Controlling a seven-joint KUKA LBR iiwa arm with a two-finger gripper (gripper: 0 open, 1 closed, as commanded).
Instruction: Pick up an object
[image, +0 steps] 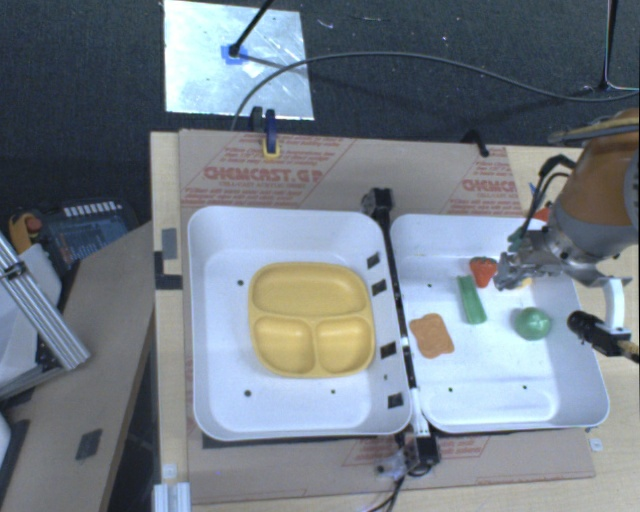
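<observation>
Left white bin: just a yellow plastic three-compartment tray sitting in the middle. Right white bin: flat orange-tan slab near the divider, then a green stick-shaped block, a small red-orange chunk, and a round green ball-like lump further right. Gripper hanging right beside the red-orange chunk, can't tell if clenched or released. Probably light, stiff toy food; stick easiest, pinched across its narrow width. "CHEMCAST" printed in red on the counter sheet.

The grey arm has an orange band, dark cables and a metal wrist.
</observation>
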